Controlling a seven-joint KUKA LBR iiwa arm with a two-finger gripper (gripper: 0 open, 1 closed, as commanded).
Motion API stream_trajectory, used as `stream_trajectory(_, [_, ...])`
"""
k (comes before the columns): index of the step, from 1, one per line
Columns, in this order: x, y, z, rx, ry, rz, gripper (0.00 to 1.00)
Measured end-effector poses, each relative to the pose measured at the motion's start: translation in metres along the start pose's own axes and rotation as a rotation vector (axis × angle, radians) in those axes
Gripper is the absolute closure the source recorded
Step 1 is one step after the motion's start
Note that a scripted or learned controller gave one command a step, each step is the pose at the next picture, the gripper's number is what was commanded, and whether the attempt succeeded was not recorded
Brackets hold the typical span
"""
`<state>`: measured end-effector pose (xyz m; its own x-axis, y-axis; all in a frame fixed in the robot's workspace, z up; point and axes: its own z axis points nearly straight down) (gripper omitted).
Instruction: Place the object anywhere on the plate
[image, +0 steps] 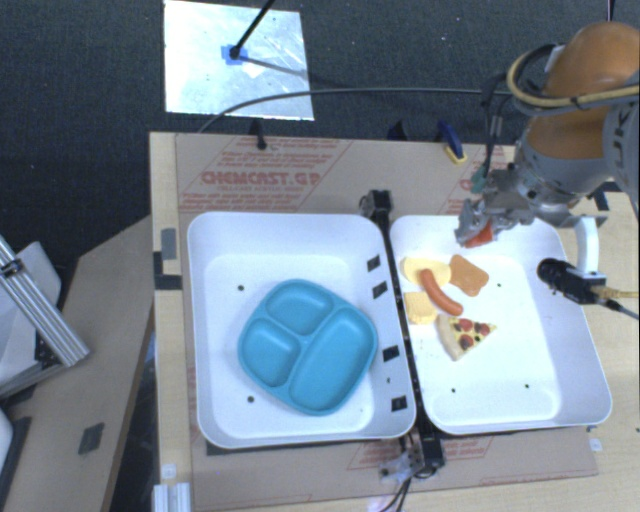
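A blue plate (307, 345) with three compartments lies in the left bin (225, 250). My gripper (478, 232) hangs over the far left corner of the right bin (560, 400). A small red-orange object (483, 237) shows between its fingertips, and the gripper is shut on it. The object sits well to the right of the plate, above the bin floor.
In the right bin lie a red sausage (441, 292), yellow cheese slices (419, 306), a brown-orange piece (468, 274) and a pizza slice (464, 334). A black divider (392, 300) runs between the bins. A black cylinder (565, 280) juts in at the right.
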<state>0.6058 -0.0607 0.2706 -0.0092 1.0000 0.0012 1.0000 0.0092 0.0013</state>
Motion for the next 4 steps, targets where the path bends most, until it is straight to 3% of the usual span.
stream_trajectory(2, [0.093,-0.015,0.023,0.001,0.001,-0.001,1.0])
stream_trajectory(4, [0.183,-0.046,0.033,0.003,0.001,-0.001,1.0])
